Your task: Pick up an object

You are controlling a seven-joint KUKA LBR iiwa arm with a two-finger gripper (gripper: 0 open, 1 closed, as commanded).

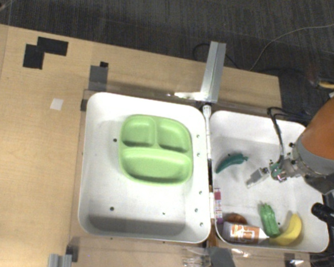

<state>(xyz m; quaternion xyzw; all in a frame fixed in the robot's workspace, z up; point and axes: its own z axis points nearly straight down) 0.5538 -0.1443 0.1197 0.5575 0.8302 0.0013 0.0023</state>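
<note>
The grey two-finger gripper (258, 175) hovered beside the dark green curved pepper (231, 161) (finger state unclear); next, descend.

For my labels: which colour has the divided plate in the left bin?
Light green; the divided plate shows clearly in the camera view.

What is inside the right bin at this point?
The right bin holds a dark green item, a banana, a light green item and an orange-labelled item. The arm covers its right edge.
</note>
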